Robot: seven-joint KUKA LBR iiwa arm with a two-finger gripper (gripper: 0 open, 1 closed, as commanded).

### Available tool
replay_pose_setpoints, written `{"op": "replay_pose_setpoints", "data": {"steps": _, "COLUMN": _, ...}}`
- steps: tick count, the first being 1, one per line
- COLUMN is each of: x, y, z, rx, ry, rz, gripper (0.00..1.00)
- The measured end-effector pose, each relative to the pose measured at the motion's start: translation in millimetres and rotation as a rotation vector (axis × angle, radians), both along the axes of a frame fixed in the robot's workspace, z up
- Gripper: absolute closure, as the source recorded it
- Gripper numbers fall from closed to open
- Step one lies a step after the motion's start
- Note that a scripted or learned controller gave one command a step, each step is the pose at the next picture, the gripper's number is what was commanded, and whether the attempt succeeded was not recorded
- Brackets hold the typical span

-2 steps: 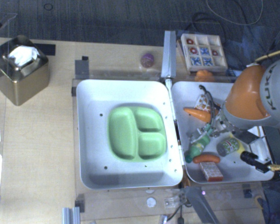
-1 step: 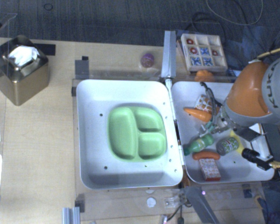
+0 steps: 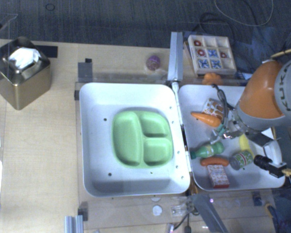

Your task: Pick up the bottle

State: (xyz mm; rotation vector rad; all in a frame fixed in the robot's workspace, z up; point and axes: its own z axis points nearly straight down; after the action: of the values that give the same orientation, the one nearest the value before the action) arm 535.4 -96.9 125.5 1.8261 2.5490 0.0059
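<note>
The bottle [image 3: 207,151] is green with a pale cap end. It lies on its side near the left wall of the right bin [image 3: 262,181]. My gripper [image 3: 222,134] hangs low over that bin, just above and to the right of the bottle, close to its upper end. The grey arm with its orange band [image 3: 263,92] reaches in from the right and hides part of the bin's right side. Nothing can be made out in the gripper's hold.
Around the bottle lie a carrot [image 3: 206,118], a snack packet [image 3: 213,107], a red sausage [image 3: 214,162], a small can [image 3: 241,159], a yellow item [image 3: 244,142] and a red box [image 3: 218,176]. The left bin [image 3: 94,178] holds a green divided tray [image 3: 141,138].
</note>
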Motion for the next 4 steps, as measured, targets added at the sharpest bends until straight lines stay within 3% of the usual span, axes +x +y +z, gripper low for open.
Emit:
{"op": "replay_pose_setpoints", "data": {"steps": 1, "x": -22.1, "y": -36.7, "z": -32.9, "rx": 0.001, "ry": -0.013, "rz": -0.092, "gripper": 1.00}}
{"op": "replay_pose_setpoints", "data": {"steps": 2, "x": 15.8, "y": -61.7, "z": 59.5, "rx": -0.003, "ry": -0.004, "rz": 0.101, "gripper": 1.00}}
{"op": "replay_pose_setpoints", "data": {"steps": 3, "x": 15.7, "y": -61.7, "z": 59.2, "rx": -0.003, "ry": -0.003, "rz": 0.101, "gripper": 0.00}}
{"op": "replay_pose_setpoints", "data": {"steps": 4, "x": 51.1, "y": -26.8, "z": -27.3, "rx": 0.001, "ry": 0.003, "rz": -0.025, "gripper": 0.00}}
